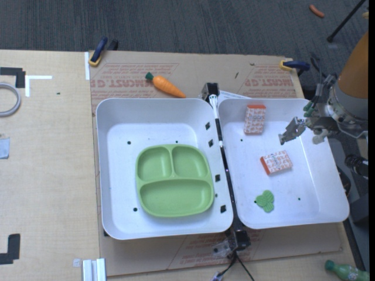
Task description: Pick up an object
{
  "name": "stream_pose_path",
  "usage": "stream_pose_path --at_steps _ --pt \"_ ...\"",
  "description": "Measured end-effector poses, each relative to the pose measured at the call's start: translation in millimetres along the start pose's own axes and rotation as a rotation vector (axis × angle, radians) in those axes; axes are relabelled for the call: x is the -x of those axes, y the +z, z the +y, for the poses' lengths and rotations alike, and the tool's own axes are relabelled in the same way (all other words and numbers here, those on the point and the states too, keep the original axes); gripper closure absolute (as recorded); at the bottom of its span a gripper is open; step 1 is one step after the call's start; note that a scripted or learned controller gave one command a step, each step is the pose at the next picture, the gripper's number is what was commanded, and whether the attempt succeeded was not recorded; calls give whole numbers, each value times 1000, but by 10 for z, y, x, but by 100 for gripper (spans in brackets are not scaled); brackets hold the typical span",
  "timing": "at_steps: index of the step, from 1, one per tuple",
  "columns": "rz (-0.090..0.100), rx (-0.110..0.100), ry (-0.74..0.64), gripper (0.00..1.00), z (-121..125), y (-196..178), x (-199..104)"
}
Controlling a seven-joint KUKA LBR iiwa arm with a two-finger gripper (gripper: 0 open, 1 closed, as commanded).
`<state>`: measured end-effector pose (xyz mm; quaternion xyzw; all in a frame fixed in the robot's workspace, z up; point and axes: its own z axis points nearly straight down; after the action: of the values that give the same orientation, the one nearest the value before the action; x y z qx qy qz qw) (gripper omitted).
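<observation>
While arm reaches from right, claw point(300, 127) hovers over right bin point(328, 206); can't tell how wide, nothing visibly held. Below-left of claw: small red-orange box point(276, 162). Second box point(255, 119) near far wall. Green divided plate point(174, 180) in left bin point(111, 174).

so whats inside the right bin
The right bin holds two orange-and-white packets and a small green toy. The gripper hangs over its upper right, hiding some floor beneath.
</observation>
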<state>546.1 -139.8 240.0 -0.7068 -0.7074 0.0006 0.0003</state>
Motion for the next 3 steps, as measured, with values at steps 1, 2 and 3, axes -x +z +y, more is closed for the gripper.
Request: stream_pose_path --at_steps 1,2,3 --pt "-2 9 -210 0 -157 1442 -262" --pt "-2 11 21 0 623 1431 -413" --pt "-5 12 22 100 624 1330 -393"
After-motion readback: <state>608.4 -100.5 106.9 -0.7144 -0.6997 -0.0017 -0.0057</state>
